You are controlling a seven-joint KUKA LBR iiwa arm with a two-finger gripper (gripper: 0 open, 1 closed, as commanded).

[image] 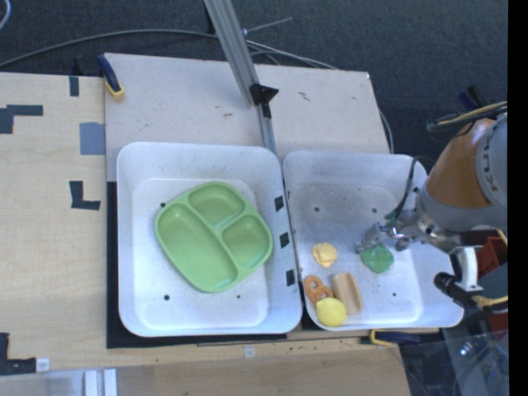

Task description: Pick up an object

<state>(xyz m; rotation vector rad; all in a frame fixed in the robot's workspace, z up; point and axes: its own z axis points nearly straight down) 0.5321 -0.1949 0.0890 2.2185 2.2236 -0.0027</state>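
The bench (198, 97) carried two shallow white bins side by side, and the arm (474, 180) reached in over the right bin (346, 180). The left bin (140, 304), well away from the jaws, held a green divided plate (214, 236) lying flat.

The gripper (381, 239) hung low in the right bin, its metal end just above a small green object (378, 260) on the bin floor. Whether the jaws stood wide or narrow could not be told at that angle, and nothing was visibly between them.

The green object sat almost directly under the jaws, touching or nearly touching them. It looked like a small toy food piece: probably light, rounded, and perhaps a little squashy, so a grip across its widest middle seemed safest. A smooth rounded skin could slip out of a shallow pinch.

Beyond the jaws toward the bin's near corner lay four other small pieces: a pale yellow lump (325, 255) closest, then a tan roll (347, 292), an orange ring-like piece (315, 288) and a yellow ball (331, 312), the last three clustered and touching.

The bin floor was flat, white and scuffed, probably slick. There was open floor around the green object, so the jaws had room to close without nudging the neighbours, and the bin wall stood well apart.
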